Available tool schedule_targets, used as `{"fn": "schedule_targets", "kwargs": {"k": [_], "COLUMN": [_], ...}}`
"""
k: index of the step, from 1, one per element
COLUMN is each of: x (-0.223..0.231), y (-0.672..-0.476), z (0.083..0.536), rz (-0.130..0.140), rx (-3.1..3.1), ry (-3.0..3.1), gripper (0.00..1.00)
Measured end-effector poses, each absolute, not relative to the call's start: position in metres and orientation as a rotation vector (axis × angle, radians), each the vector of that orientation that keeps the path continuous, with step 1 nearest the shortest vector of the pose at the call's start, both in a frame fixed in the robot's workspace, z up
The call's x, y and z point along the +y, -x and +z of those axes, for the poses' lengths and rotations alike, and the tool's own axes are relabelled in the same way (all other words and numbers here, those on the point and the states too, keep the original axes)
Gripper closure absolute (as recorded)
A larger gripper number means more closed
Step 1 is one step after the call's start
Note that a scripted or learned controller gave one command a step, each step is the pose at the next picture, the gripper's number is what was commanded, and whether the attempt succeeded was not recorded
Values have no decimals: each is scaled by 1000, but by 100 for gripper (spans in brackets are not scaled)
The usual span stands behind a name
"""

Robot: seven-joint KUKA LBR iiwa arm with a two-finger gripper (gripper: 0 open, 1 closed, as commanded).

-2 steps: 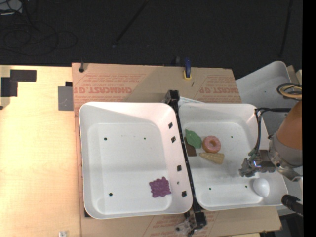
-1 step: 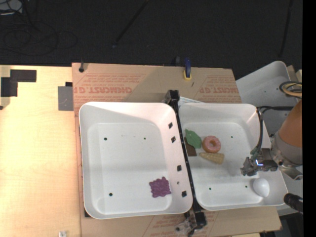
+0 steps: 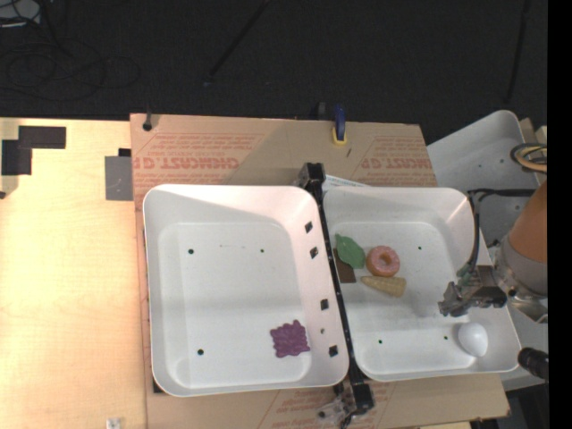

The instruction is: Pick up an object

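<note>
Pink ring-shaped doughnut, knobbly purple cluster.

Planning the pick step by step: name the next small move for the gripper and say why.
Probably lower the gripper toward the white egg-shaped object, since that lies closest, just below it near the right bin's lower right corner. The pink donut, green piece and yellow piece sit farther away, clustered by the bin's left wall.

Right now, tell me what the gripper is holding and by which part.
Cannot be told: the gripper hangs over the right bin, between the white egg and the pink doughnut, touching neither.
</note>
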State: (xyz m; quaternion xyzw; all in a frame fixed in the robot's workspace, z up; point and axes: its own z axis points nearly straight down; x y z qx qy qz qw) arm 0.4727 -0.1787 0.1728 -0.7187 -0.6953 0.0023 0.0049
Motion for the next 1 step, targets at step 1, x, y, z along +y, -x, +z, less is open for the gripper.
{"fn": "schedule_targets", "kwargs": {"k": [1], "x": [-180], "y": [-473], "z": [182], "rz": [8], "rx": [-2178], "ry": [2249], "gripper": [100]}}
